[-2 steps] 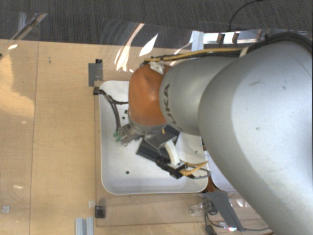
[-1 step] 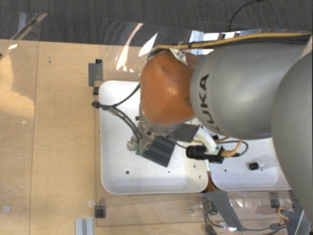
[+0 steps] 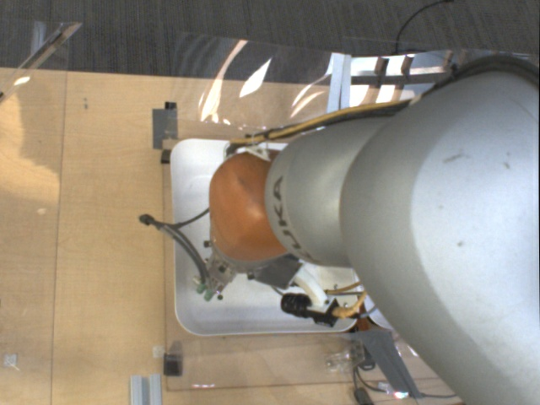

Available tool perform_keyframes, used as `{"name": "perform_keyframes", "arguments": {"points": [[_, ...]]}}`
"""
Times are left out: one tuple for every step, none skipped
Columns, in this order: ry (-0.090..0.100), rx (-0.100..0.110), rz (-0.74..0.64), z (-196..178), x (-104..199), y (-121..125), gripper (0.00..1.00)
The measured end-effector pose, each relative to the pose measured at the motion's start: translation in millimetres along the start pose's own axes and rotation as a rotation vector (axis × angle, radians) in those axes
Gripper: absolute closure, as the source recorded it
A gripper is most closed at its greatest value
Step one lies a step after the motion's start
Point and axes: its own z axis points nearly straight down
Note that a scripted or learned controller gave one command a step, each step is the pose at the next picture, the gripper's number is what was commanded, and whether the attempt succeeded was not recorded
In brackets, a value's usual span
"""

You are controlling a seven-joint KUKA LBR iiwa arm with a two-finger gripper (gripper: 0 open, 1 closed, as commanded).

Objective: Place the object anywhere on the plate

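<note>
The grey arm (image 3: pixel 439 218) is filling the near right, its orange band (image 3: pixel 240 205) sitting over the white bin (image 3: pixel 187 226). Below the band the gripper (image 3: pixel 211 285) is hanging low by the bin's floor (whether it is apart or together I cannot tell). The object and plate are lying hidden. Farther off, the wooden bench (image 3: pixel 84 226) is stretching left.

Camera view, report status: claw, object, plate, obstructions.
Arm low over the left bin, blocking most of it. Claw state can't be told. Object and plate can't be made out.
</note>
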Motion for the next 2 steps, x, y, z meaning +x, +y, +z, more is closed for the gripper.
{"name": "perform_keyframes", "arguments": {"points": [[-0.002, -0.001, -0.221, -198.0, -6.5, -6.8, 1.00], [0.004, 0.006, -0.354, -45.5, 1.9, -1.0, 1.00]]}}
